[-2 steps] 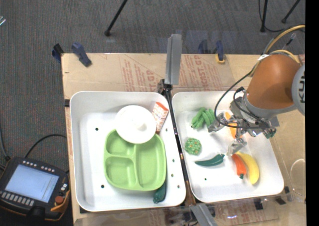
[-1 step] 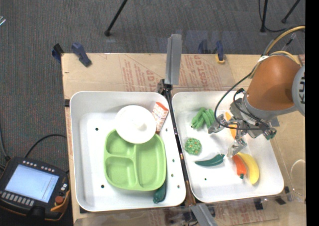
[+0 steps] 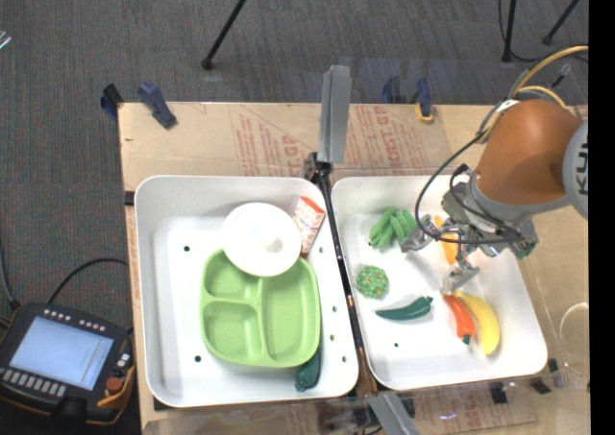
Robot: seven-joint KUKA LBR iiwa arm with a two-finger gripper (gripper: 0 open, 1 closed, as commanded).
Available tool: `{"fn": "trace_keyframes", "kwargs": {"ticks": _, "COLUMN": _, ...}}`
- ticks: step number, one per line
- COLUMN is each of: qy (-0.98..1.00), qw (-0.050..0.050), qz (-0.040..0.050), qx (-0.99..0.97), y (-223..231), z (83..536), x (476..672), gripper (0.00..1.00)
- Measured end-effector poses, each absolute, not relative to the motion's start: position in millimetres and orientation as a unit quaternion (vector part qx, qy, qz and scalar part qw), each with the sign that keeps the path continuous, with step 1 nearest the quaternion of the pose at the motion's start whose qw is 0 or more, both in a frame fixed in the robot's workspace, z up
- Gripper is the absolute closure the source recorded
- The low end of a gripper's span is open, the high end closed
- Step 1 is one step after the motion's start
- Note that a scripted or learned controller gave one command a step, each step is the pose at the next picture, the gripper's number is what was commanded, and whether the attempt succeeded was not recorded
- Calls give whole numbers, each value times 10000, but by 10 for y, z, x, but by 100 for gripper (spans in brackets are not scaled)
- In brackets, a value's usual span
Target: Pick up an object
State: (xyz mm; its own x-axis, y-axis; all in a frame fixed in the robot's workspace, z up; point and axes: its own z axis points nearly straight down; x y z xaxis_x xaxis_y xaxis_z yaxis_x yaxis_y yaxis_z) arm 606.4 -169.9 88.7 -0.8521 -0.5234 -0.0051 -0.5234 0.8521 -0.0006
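The gripper [image 3: 459,265] hangs over the right bin [image 3: 384,366] with its jaws spread, nothing between them. An orange piece [image 3: 449,253] lies just beside it at ten o'clock; the banana [image 3: 483,320] and red pepper [image 3: 462,318] lie at five o'clock.

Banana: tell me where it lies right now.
The banana lies in the right bin, near its front right corner, against a red-orange pepper, just below the gripper.

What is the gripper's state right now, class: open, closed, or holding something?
Gripper: cannot be told; it hangs over the right bin, above the banana.
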Motion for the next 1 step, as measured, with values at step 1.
{"fn": "trace_keyframes", "kwargs": {"ticks": 1, "qy": 9629, "qw": 18, "qz": 12, "qx": -2699, "y": -1703, "z": 882, "x": 6045, "gripper": 0}}
